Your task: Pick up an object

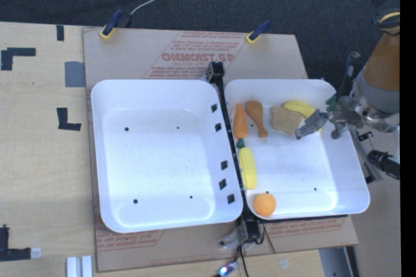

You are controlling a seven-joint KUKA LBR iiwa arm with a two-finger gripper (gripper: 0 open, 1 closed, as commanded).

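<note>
camera view: gripper [311, 125] low over right bin [338, 194], far right part, just beside banana [300, 108] and brown block [283, 119]. cannot tell finger state. nothing seen held; pick not yet done. carrot [240, 121], corn [247, 167], orange [264, 205] untouched along left wall.

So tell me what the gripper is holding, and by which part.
Nothing is visibly held. The gripper hangs over the right bin, next to the banana and the tan block, with no item between its fingers.
</note>
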